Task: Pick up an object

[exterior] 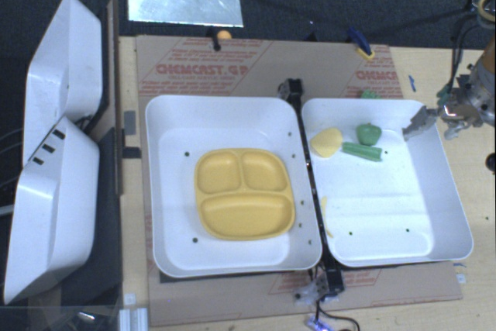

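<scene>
The gripper [425, 122] hangs over the far right corner of the right bin [434, 190]; I cannot tell how it is set. The two white bins sit side by side on a brown cardboard sheet [256, 62], with dark floor behind. In the right bin near its far edge lie a round yellow piece [326, 142], a green lump [369, 133] and a green stick [362, 152]. The left bin [174, 128] holds a yellow tray [244, 193] with three parts.
</scene>
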Robot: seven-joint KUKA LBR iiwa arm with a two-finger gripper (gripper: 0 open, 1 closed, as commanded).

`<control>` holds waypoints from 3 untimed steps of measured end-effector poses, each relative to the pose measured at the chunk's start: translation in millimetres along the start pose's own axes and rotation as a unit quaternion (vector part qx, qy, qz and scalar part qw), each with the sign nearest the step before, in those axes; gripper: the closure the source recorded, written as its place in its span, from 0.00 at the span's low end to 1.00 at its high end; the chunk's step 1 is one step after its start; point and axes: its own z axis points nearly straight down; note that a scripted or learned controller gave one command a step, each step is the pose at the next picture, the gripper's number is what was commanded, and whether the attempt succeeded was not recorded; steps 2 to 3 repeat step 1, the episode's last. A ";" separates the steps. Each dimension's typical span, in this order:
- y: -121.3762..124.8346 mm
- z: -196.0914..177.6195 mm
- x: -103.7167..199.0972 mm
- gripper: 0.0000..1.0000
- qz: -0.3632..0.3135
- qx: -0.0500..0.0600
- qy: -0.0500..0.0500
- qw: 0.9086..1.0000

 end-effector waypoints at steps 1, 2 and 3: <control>51.3 -12.9 19.4 0.00 -0.002 -0.001 0.000 1.000; 51.3 -12.9 19.4 0.00 -0.002 -0.001 0.000 1.000; 51.3 -12.9 19.4 0.00 -0.002 -0.001 0.000 1.000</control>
